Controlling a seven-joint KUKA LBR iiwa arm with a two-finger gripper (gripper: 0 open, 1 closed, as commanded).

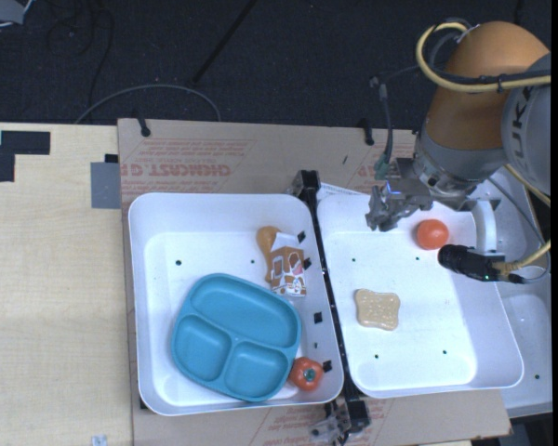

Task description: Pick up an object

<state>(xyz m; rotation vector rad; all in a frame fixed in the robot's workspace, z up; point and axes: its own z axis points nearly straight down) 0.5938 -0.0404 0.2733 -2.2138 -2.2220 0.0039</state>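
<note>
- Over the right bin's 11 o'clock rim, camera view: the gripper hangs at the far wall, with the arm coming in from 2 o'clock.
- Gripper state: cannot tell whether it is released or clenched, as the dark tip is too small and cluttered to read. Nothing is seen held in it.
- Ball, orange-red: on the right bin's floor at 12 o'clock from the bin's centre and at 4 o'clock from the gripper. It is near the gripper but apart from it.
- Toast: lies flat in the right bin at 9 o'clock from its centre, well apart from the ball and clear of the walls.
- Left bin: a blue tray with three compartments lies tilted across the centre and toward 6 o'clock.
- Tomato, red with a green top: in the left bin's 5 o'clock corner, touching the tray's edge.
- Brown piece: at 1 o'clock in the left bin. A patterned packet sits just beside it at 5 o'clock; cannot tell whether they touch.
- Both bins sit side by side on a cardboard sheet, with a black clip strip along their shared edge.
</note>
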